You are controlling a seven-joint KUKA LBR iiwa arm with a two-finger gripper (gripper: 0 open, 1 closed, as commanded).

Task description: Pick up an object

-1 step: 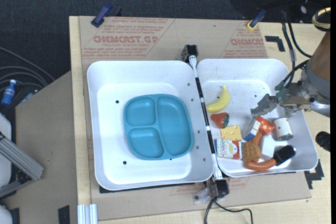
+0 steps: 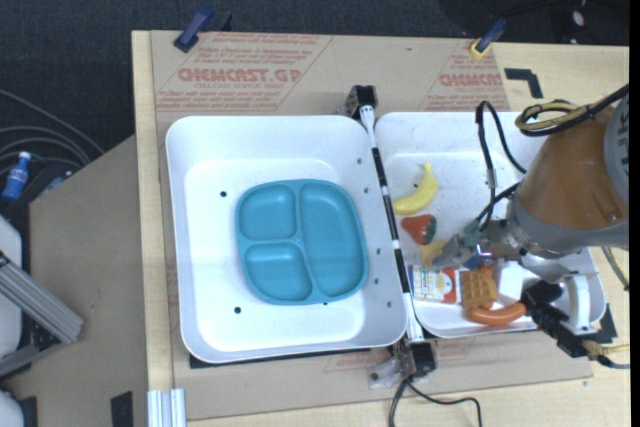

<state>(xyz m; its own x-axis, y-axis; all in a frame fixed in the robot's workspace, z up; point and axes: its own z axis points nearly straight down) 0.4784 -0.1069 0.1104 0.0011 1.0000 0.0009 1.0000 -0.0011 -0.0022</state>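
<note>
The right bin (image 2: 452, 133) holds a yellow banana (image 2: 419, 190), a red strawberry-like fruit (image 2: 419, 228), a white and red carton (image 2: 434, 285), a brown waffle-like cracker (image 2: 479, 287) and an orange sausage (image 2: 493, 314). My gripper (image 2: 470, 246) hangs low over the middle of this bin, just right of the red fruit and above the carton and cracker. The wrist and arm (image 2: 572, 185) hide its fingers from this angle. A blue divided plate (image 2: 300, 241) lies in the left bin (image 2: 200, 215).
A black divider strip (image 2: 381, 185) runs between the two bins. Cables (image 2: 492, 150) loop off the arm over the right bin's far side. Blue and yellow clamps (image 2: 196, 28) sit on the bench's back edge.
</note>
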